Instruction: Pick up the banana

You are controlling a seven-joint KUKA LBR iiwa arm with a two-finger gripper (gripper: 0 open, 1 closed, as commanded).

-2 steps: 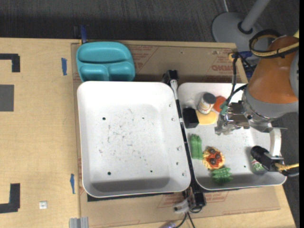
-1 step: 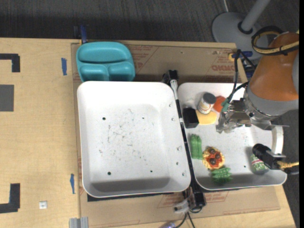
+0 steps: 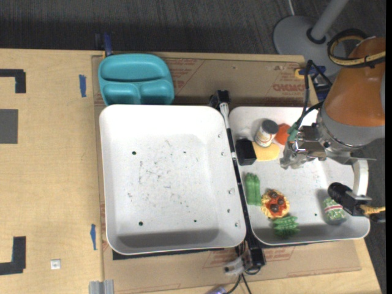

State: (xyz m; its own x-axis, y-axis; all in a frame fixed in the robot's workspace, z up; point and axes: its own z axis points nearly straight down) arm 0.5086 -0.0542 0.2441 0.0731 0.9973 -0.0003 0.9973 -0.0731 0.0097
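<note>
Arm: the grey arm (image 3: 358,97) with its orange band rose closest to the lens, coming in from the right over the right bin (image 3: 306,240).
Gripper: the gripper (image 3: 294,157) hung over the far half of the right bin, just right of the banana; whether it was apart or together could not be told, and nothing was seen clamped in it.
Writing: red print (image 3: 288,84) ran across the cardboard sheet (image 3: 245,81) under the bins, upside down and too small to read. The can (image 3: 265,132) had a pale top, and its label could not be read.
Banana: the banana (image 3: 268,154) showed as a pale yellow patch lying flat in the far left part of the right bin, partly hidden.
Banana's neighbours: a black block (image 3: 245,152) lay against its left side, the can stood at its far side, and an orange piece (image 3: 283,133) lay just right of the can.
Other items: a green piece (image 3: 251,187), a red and yellow item (image 3: 275,204) and a leafy green piece (image 3: 285,226) ran toward the near wall. A green, red and white item (image 3: 334,212) sat near the right corner.
Open room: bare floor lay between the gripper and the near wall, right of the red and yellow item.
Left bin: the left bin (image 3: 168,176) showed bare floor with faint scuffs, its right rim touching the right bin.
Far side: a teal tray (image 3: 136,78) sat just beyond the left bin.
Bench: the bench (image 3: 49,182) to the left carried blue tape (image 3: 82,86) and black marks (image 3: 7,127).
</note>
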